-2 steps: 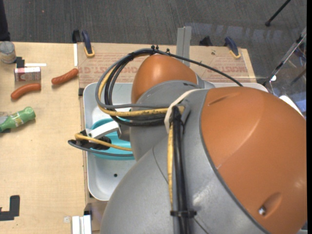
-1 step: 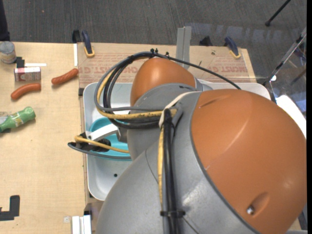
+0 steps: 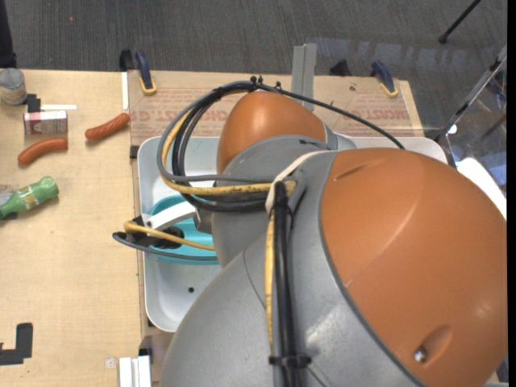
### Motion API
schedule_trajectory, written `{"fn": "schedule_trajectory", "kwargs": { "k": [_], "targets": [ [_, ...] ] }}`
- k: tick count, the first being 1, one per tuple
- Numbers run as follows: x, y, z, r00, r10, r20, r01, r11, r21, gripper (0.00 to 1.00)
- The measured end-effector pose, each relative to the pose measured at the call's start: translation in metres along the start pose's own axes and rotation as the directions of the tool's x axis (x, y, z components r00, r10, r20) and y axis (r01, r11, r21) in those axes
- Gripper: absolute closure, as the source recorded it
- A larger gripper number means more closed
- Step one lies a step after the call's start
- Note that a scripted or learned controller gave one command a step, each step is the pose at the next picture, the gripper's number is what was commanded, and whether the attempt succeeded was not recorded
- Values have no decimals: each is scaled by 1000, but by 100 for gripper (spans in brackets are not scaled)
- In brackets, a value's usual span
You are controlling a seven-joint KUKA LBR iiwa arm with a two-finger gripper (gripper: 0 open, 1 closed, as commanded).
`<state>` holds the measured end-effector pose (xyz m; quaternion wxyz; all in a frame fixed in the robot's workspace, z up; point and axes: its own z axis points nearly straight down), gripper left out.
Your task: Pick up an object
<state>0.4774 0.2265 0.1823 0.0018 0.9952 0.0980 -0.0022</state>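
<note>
My grey and orange arm [image 3: 339,248] looms close under the camera and covers most of both bins. At its left edge a strip of the left white bin [image 3: 153,297] shows. In that bin lies a teal and white object [image 3: 173,216], partly hidden under the arm. A dark, flat piece [image 3: 133,238] with a yellow cable running to it sticks out over the bin's left rim just beside the teal object. Black cables [image 3: 173,135] loop over the arm's upper joint.
On the wooden bench to the left lie two red sausage-shaped items [image 3: 106,126] [image 3: 42,150], a small box [image 3: 44,121] and a green bottle [image 3: 28,197]. Blue clamps [image 3: 143,71] hold a cardboard sheet [image 3: 355,103] behind the bins.
</note>
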Motion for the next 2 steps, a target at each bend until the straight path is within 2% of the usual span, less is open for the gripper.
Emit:
{"fn": "schedule_trajectory", "kwargs": {
  "k": [2],
  "targets": [
    [0,0,6,1000,0,1,0,1000,-2,100]
  ]
}}
